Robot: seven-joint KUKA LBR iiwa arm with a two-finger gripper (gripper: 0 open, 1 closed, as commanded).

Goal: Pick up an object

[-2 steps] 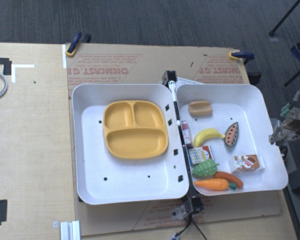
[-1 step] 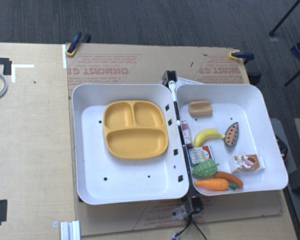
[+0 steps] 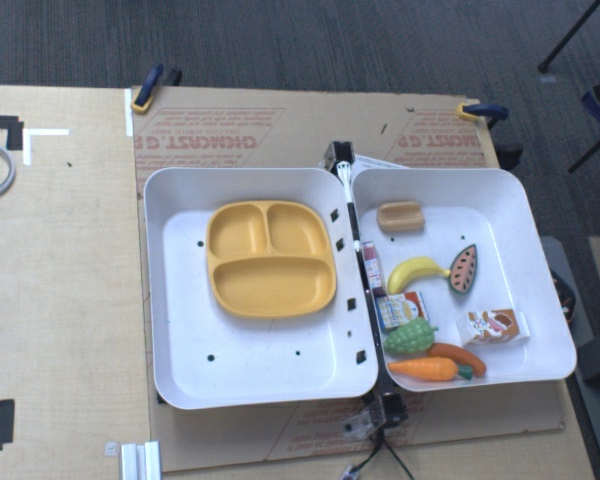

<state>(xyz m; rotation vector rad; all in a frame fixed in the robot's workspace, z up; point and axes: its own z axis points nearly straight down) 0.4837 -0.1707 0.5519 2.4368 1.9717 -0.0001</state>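
Two shallow white bins side by side on the bench.
Left bin (image 3: 180,368): smooth yellow three-compartment plate (image 3: 271,258). Right bin (image 3: 520,208): tan bread loaf (image 3: 400,217), curved banana (image 3: 417,272), watermelon wedge (image 3: 464,268), printed carton (image 3: 492,327), knobbly green vegetable (image 3: 411,338), tapered carrots (image 3: 427,369).

Dark shape (image 3: 563,298) against right bin (image 3: 536,258) outer rim; dark block with blue patch (image 3: 597,103) higher up. Too cropped to tell whether robot parts.
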